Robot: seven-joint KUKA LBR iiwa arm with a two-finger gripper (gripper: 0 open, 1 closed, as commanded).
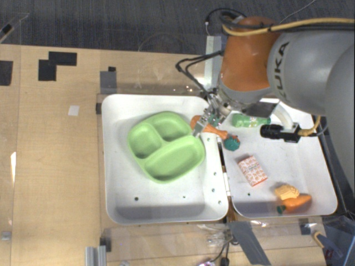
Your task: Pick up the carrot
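- Nearest the camera, in the right bin [327, 201], we see an orange and tan toy [292, 198] at the front corner and a red-and-white carton [252, 170] behind it.
- In the left bin [113, 165] we find a green divided plate [165, 145], its compartments holding nothing we can make out.
- At the wall between the two bins we place the carrot [211, 128], an orange piece with its long axis running roughly left to right; a teal object [231, 143] lies just beside its right end.
- The gripper [209, 117] sits directly over the carrot, touching or nearly so. We cannot tell whether it is released or clenched, nor whether the carrot is grasped.
- Farther back lies a green bottle [248, 121], then the bare surface [50, 148].
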